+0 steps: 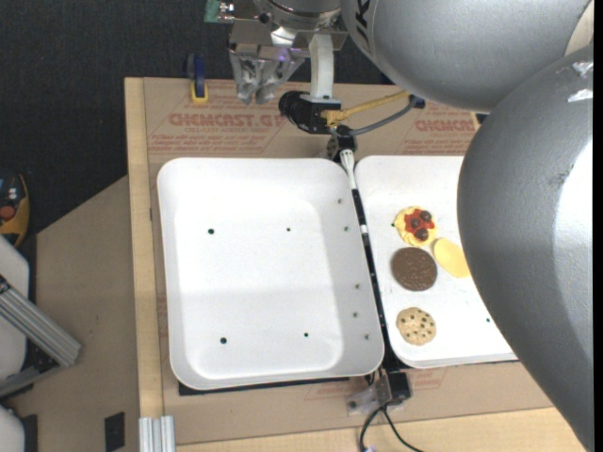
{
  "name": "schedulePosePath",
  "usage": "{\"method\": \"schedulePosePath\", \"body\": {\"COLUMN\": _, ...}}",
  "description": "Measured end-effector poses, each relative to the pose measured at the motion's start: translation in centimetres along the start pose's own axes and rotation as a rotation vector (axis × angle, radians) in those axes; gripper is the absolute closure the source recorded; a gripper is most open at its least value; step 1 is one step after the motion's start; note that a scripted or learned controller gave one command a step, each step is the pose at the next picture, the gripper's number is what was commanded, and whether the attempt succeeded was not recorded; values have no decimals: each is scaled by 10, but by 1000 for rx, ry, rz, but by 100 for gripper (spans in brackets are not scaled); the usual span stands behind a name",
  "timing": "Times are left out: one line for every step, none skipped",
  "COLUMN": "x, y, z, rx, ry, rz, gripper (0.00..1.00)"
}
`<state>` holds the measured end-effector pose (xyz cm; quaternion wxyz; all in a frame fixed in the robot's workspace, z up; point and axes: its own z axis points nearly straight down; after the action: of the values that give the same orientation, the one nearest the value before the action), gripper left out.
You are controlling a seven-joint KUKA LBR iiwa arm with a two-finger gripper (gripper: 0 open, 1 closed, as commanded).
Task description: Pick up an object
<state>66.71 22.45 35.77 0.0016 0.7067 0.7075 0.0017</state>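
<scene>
The gripper (256,81) hangs beyond the far edge of the left bin (188,196); whether it grips anything I cannot tell. In the right bin (377,172), near its left wall, lie a fruit tart (416,222), chocolate cookie (414,268), chip cookie (415,326) and yellow piece (451,257). Still approaching, I judge: next swing right and descend.

The two shallow white plastic bins (254,347) look smooth with a soft sheen. Beneath them, the brown board bench (146,252) is matt — paper-like, with red printed lettering. Above the bins, the big grey arm shell (471,26) has a smooth satin finish. In the right bin, the round dark brown cookie (414,268) looks dull and grainy, while the yellow oval piece (451,257) just right of it looks smooth — slightly waxy.
</scene>
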Motion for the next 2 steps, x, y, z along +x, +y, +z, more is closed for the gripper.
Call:
{"method": "schedulePosePath", "body": {"x": -1, "y": -24, "z": -2, "rx": 8, "ry": -1, "rz": 0, "gripper": 100}}
{"method": "schedulePosePath", "body": {"x": -4, "y": -6, "z": 0, "rx": 1, "ry": 0, "rz": 2, "gripper": 100}}
